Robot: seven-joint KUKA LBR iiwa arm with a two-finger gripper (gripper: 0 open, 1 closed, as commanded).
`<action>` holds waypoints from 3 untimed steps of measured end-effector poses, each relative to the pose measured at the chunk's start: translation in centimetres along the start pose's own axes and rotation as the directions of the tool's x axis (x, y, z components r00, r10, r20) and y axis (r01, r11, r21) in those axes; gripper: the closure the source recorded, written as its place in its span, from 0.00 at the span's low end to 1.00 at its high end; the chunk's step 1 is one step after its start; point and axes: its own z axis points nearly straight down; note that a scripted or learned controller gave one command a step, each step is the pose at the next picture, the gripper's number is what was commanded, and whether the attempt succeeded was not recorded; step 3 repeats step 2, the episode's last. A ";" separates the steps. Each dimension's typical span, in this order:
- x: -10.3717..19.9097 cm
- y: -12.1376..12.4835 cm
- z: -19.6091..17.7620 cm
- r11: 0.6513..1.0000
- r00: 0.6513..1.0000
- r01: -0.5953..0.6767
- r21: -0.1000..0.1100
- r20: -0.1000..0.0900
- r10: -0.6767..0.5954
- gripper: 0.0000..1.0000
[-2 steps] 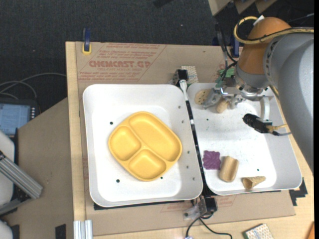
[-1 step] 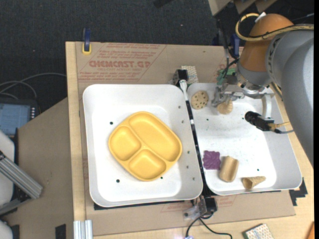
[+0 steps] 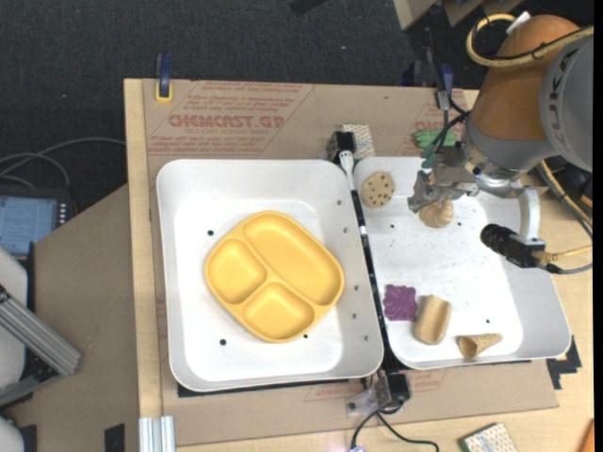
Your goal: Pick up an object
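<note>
**Gripper over the tan lump**

The tan lump (image 3: 435, 216) sits at the right bin's (image 3: 528, 347) far side — directly under your gripper (image 3: 430, 196). Whether it has hold, you cannot tell. Cookie (image 3: 378, 189) lies just left — stay clear.

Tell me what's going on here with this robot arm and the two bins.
The arm reaches in over the right bin, its tool low at the back, right above a small tan object. Whether it has a grip on it is unclear. Nearby lie a round cookie, a purple piece, a tan cup and a cone. The left bin holds a yellow divided plate.
</note>
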 end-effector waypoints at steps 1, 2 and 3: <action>4.7 -3.4 0.5 1.000 1.000 0.000 0.004 0.001 0.000 1.00; 5.8 -2.9 -2.6 1.000 1.000 -0.001 -0.006 0.003 0.001 1.00; 5.8 -2.9 -2.6 1.000 1.000 -0.001 -0.006 0.003 0.001 1.00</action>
